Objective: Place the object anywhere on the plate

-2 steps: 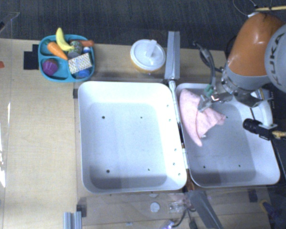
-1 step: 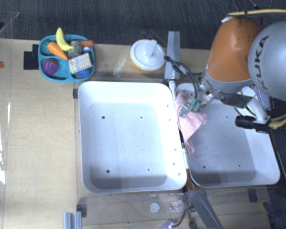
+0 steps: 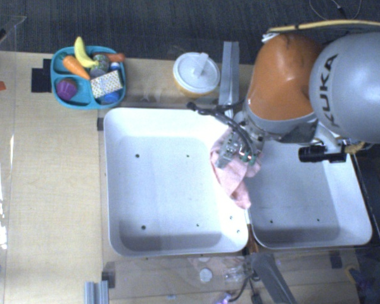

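Observation:
A pink cloth [image 3: 233, 177] hangs from my gripper [image 3: 235, 152] over the right edge of the left bin [image 3: 164, 189], its lower end drooping toward the wall between the two bins. The fingers look closed into the top of the cloth, which bunches around them. The blue divided plate [image 3: 82, 106] sits on the bench at the far left, beyond the left bin's back corner. It carries toy food: a banana [image 3: 82, 52], a carrot [image 3: 75, 66] and several other pieces. The gripper is far to the right of the plate.
A white lidded cup [image 3: 196, 73] stands behind the left bin, between plate and arm. The right bin [image 3: 310, 208] lies under the arm's wrist. A grey upright post [image 3: 228, 75] rises at the back between the bins. A black patch [image 3: 41, 79] lies beside the plate.

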Motion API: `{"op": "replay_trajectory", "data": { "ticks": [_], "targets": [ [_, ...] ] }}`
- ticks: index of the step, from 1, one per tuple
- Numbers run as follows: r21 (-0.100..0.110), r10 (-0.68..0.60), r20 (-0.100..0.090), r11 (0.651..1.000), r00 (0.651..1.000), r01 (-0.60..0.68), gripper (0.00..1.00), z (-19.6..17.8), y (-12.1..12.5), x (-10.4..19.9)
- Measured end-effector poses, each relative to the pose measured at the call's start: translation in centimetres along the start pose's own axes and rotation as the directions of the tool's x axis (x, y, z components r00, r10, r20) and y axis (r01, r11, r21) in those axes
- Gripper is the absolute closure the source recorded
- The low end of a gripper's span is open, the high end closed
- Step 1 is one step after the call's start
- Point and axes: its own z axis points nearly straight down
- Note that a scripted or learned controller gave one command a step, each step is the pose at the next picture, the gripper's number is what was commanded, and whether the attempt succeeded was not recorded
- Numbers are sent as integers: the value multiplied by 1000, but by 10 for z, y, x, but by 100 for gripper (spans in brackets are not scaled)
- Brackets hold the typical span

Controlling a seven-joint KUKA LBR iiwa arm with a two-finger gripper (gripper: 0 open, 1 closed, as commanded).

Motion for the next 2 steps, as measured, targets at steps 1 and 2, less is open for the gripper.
{"op": "replay_trajectory", "data": {
  "ticks": [1,2],
  "targets": [
    [-2,-390,3,921,921,390,100,-10,35,25],
    [-2,-441,2,898,898,441,100,-3,75,61]
  ]
}}
